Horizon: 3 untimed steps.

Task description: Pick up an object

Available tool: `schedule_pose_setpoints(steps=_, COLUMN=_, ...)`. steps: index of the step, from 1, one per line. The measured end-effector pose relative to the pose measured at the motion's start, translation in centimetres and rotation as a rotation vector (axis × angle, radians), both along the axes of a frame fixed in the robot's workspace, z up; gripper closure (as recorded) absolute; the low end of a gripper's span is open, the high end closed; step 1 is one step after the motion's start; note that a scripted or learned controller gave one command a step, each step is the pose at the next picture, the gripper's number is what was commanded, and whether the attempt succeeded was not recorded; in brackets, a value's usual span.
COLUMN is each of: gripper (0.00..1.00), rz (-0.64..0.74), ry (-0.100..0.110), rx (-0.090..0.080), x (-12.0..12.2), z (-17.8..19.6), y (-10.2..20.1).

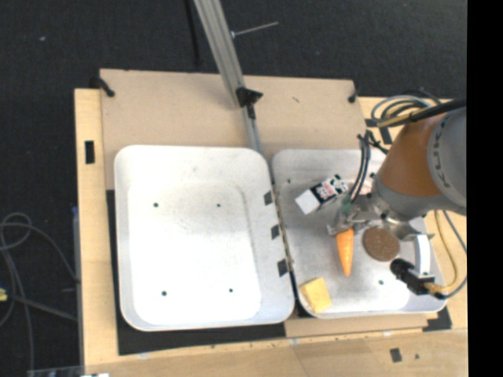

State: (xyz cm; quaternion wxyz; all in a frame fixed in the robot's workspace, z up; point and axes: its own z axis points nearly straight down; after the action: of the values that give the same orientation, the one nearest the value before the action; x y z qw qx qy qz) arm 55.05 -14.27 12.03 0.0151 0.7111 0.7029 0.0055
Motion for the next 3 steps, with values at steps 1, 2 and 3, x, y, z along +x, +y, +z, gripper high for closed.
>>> schedule_pose_setpoints(steps=1, gripper=1.00, rz=0.016, ry=0.023, rx=0.012, x=-0.4, z=5.0, y=0.6)
schedule_pose_setpoints(steps=2, gripper=1.00, rz=0.015, ry=0.020, rx=0.011, x=-0.2, z=11.6, y=0.4)
schedule_pose_setpoints(steps=3, gripper=1.00, rz=0.016, ry=0.022, rx=0.011, x=0.0, z=16.2, y=0.3)
